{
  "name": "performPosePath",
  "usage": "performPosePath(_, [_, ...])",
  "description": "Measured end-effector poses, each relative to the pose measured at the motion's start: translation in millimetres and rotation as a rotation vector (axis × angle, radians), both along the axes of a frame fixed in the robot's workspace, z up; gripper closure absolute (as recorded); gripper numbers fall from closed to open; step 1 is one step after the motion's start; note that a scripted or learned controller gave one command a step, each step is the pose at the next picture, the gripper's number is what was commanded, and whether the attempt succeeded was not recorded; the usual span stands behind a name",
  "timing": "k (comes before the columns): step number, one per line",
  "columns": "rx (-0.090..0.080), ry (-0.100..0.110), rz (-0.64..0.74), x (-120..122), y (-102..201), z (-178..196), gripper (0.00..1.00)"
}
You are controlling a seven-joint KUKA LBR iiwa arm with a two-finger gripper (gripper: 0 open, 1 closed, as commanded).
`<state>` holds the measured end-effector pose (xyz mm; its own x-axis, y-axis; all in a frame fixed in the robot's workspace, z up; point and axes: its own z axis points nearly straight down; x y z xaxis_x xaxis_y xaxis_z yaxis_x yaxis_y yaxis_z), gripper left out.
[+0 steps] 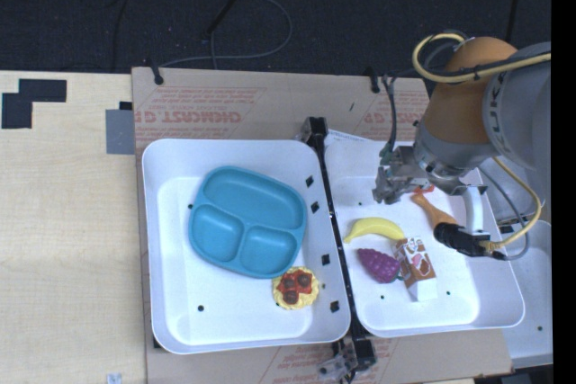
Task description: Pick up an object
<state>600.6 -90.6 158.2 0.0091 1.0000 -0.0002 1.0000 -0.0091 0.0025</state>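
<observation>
White plastic bins stand side by side on a sheet of brown cardboard point(236, 108), which lies on a pale wooden bench point(63, 238). The left bin point(180, 306) holds a blue divided plate point(246, 221), lying flat near its middle, and a small yellow tart point(296, 288) with red topping, just beside the plate's near right corner.

The right bin point(472, 301) holds four small things. A yellow banana point(376, 229) lies across the middle, curved side up. A bunch of purple grapes point(379, 264) sits just in front of it. A little brown and white carton point(418, 268) lies on its side, touching or nearly touching the grapes on their right. An orange piece point(434, 211), long and narrow like a carrot, lies aslant towards the far right of the bin.

The arm point(468, 103) reaches in from the right, and its gripper point(391, 186) hangs low over the far part of the right bin, just behind the banana and just left of the orange piece. From this angle it cannot be told whether the gripper is open or closed, and nothing is seen held in it.
</observation>
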Motion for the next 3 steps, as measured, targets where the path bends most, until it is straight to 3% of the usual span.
performPosePath(1, [0.000, -0.001, 0.007, 1.0, -1.6, 53.3, 1.00])
performPosePath(3, [0.003, 0.006, 0.014, -4.6, 103.4, 51.3, 1.00])
